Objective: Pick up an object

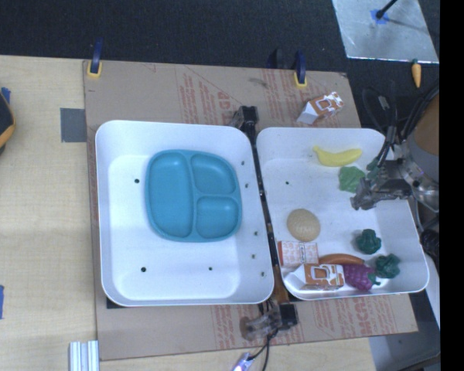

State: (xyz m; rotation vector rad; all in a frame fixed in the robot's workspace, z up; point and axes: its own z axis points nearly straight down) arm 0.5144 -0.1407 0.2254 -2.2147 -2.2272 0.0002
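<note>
The dark metal two-finger gripper (363,198) hangs over the right-hand shallow white plastic bin (332,141), near that bin's right wall, and its tips point toward the bin's middle; how it stands, parted or closed, I cannot tell from this slant, and nothing shows gripped in it. Behind it the grey arm (417,184) reaches in across the bin's right rim, trailing black cables. Just beside the gripper, toward the bin's far wall, lies a crinkled light green leafy piece (349,178), and beyond that, near the far wall, a smooth yellow banana (337,156). At the bin's middle sits a round tan, speckled cookie-like disc (303,224). Toward the near right corner lie two knobbly dark green broccoli-like pieces (368,242) (387,266). Along the near wall sit a small red-and-white printed carton (298,253), an orange-and-white carton (323,277), a glossy brown sausage (342,260) and a purple lump (360,278). Touching this bin's left wall is a second white bin (124,284) holding a matte teal divided plate (193,195). Outside the right-hand bin's far wall, on the brown cardboard sheet (178,91), lies another small orange-and-white carton (322,107).
</note>
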